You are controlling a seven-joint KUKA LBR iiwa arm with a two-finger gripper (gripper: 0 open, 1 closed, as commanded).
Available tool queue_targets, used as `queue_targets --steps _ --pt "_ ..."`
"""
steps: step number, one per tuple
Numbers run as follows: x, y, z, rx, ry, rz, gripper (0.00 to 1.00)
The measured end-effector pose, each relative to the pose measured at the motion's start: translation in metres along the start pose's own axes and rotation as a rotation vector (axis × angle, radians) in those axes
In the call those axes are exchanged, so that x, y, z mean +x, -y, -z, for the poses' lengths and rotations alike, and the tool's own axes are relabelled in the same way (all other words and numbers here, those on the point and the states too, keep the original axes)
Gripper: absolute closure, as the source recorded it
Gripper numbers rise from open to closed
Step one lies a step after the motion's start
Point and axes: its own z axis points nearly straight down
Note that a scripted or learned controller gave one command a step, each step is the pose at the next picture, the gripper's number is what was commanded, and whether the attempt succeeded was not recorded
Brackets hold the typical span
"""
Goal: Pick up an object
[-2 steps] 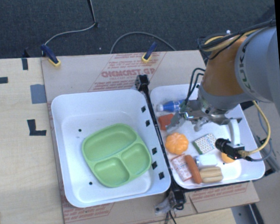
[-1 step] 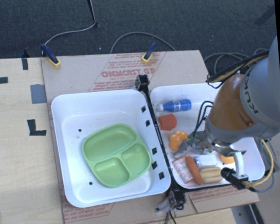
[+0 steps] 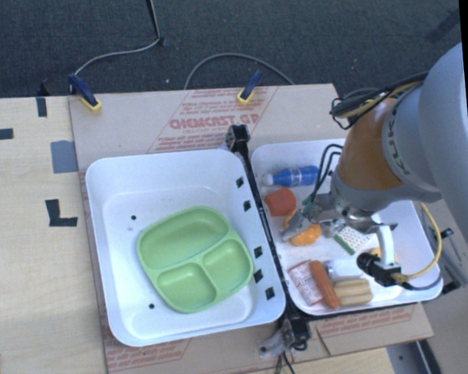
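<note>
Orange object [image 3: 306, 235] in right bin [image 3: 423, 231] under pincer [image 3: 316, 215]; pincer state unclear. Green tray [image 3: 195, 258] in left bin [image 3: 116, 233].

This is probably a robotics lab: a wooden bench [image 3: 27, 241] with black tape marks, a clamped cardboard sheet [image 3: 212, 119], two white bins [image 3: 104, 185], loose cables [image 3: 207, 62], dark carpet.

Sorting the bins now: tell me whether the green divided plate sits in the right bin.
No, the green divided plate lies in the left bin, while the right bin holds the smaller items.
</note>
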Motion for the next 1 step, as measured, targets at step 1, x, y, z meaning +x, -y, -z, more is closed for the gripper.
queue_targets --steps 1 --pt "0.0015 -0.0277 -0.0004 0.001 0.0 0.0 0.0"
